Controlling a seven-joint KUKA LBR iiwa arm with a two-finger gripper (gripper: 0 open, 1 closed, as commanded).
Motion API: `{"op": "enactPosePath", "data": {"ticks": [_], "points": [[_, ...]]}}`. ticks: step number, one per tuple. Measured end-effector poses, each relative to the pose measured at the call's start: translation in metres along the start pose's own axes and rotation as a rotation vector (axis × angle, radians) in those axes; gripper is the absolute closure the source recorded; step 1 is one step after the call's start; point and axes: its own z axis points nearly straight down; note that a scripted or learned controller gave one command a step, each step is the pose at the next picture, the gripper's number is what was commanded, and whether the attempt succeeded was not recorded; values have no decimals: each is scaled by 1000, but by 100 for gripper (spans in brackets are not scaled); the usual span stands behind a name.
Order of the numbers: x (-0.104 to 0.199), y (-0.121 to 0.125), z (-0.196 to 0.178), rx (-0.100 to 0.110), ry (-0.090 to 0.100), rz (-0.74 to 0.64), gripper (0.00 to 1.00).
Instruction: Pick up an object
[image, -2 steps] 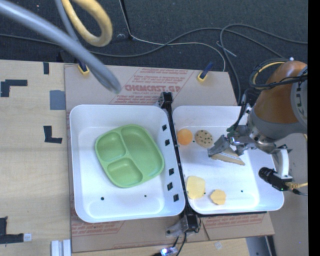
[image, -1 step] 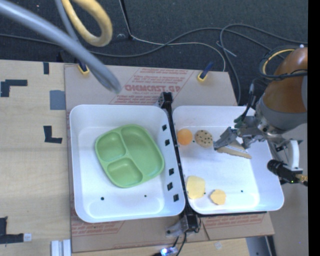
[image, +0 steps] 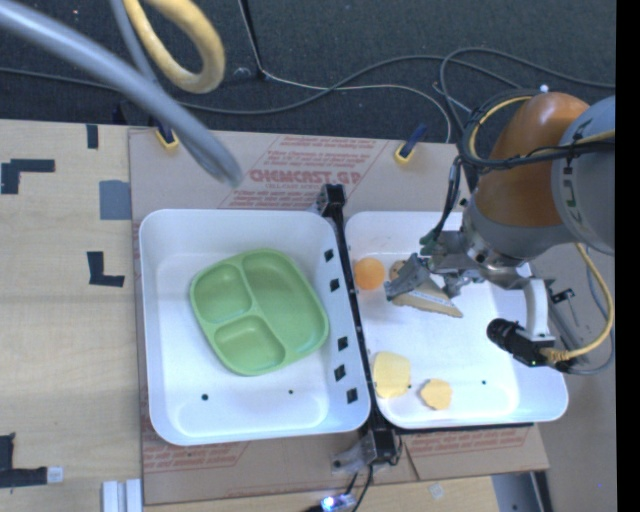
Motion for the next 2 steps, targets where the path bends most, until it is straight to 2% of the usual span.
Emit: {"op": "enactPosePath", "data": {"ticks": [2], "points": [[113,-19,0,1,0,0,100]]}}
